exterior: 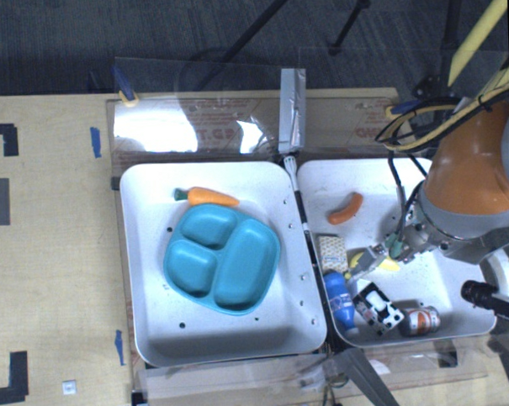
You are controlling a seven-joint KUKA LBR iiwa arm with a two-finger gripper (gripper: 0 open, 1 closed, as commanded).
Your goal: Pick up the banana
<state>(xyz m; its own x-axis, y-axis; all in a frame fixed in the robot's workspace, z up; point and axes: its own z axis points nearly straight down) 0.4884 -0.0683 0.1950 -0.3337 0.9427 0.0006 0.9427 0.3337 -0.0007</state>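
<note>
Two white bins sit side by side on the bench. The left bin [159, 328] holds a blue divided tray [221, 257] with a carrot [208, 196] lying at its far edge. The right bin [461, 315] is the busy one: a sausage [346, 207] toward the back, a speckled sponge [331, 252] by the dividing wall, a blue bottle [339, 299] just below it, a black-and-white object [377, 306] and a small can [423, 319] near the front.

The banana [383, 263] lies near the middle of the right bin, only patches of its yellow peel showing. The gripper [376, 257] is down directly over it, and the arm hides most of the fruit. Whether the gripper is closed on the banana or merely resting above it cannot be told from this angle.

To do this step well, the grasp should span the banana across its narrow width, near the middle of its length, so it does not swing or slip out. The sponge and bottle lie close on the left, so the grip should stay clear of them, and the lift should go straight up.
</note>
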